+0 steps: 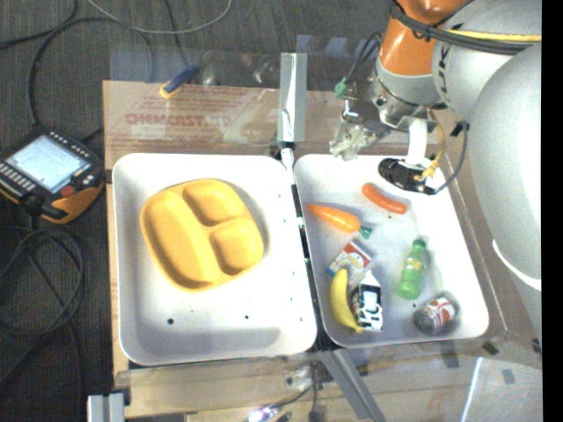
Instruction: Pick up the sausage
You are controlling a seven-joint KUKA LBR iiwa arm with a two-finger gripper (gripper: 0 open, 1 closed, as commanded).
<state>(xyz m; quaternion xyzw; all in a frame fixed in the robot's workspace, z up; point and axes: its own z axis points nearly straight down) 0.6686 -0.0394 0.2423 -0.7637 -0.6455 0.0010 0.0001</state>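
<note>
The grey KUKA arm [493, 77] reaches in from the right, its broad pale links bulking along that side. The orange band [413, 25] sits above the wrist, with black and yellow cables looping round it. Below the band the gripper [352, 143] points down and leftward, hanging over the far rim of the right bin [310, 167], its translucent fingers blurred.

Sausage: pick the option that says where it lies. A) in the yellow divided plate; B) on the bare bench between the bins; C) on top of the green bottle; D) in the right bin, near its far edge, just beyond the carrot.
D: the sausage lies in the right bin, near its far edge, just beyond the carrot.
</note>
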